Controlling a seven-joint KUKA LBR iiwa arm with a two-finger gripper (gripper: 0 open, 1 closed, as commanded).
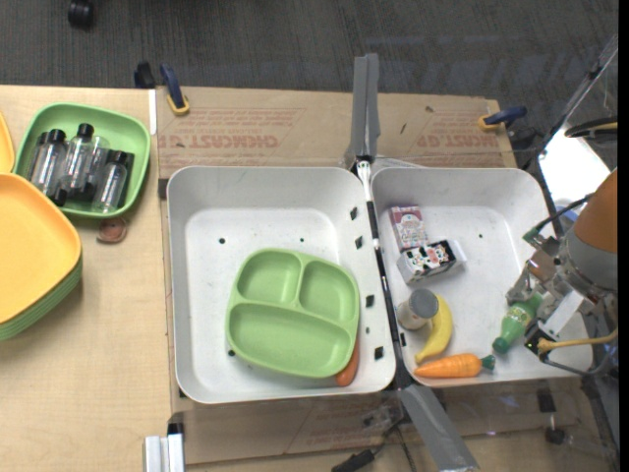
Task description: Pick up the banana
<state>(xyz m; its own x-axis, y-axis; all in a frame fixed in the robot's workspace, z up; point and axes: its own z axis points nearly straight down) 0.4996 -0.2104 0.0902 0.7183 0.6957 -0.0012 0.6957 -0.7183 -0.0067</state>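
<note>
Camera view, looking down on both bins. In the right bin, near its front-left corner: banana, yellow, curved, lying flat. Touching it on the far-left side, a small round tin; just beside its near end, a toy carrot lying across the bin's near wall. Farther back in the same bin, a pink carton and a patterned little box. Toward the right wall, a green bottle on its side.

At the right edge, the arm, with the gripper low over the bin's right side, close to the green bottle and well apart from the banana. State of the claw: cannot tell, too cluttered and small to read.

In the left bin, a green divided plate with something orange peeking from under its near-right edge. Left of the bins, a green tray of vials and stacked orange plates.

Likely risks from here: closing on the bottle instead, being so near it; on reaching the banana, catching the tin or carrot along with it, all three crowded together; clipping the bin's near wall or centre divider, the banana lying close to both; a curved, smooth fruit slipping out if pinched near its tip rather than mid-body.
</note>
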